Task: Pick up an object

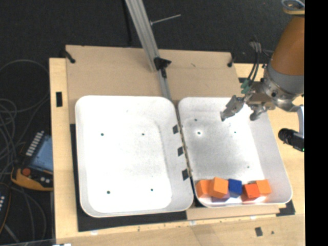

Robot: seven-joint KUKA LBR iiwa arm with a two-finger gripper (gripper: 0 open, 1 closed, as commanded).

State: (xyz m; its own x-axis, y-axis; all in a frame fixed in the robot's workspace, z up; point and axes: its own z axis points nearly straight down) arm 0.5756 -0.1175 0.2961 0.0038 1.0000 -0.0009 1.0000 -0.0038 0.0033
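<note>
Approach step, nothing grasped. Pincer (242,110) spread apart, empty, over far end of right bin (266,152). Next: travel to blocks (233,188) at near edge, descend.

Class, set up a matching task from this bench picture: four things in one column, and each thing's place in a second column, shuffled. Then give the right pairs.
Things:
1. blue block
2. pincer
3. left bin
4. metal rail

Places:
A. above the far end of the right bin
B. among orange blocks at the right bin's near edge
C. slanting down to the gap between the bins
D. beside the cables

Pairs: 1-B, 2-A, 3-D, 4-C
</note>
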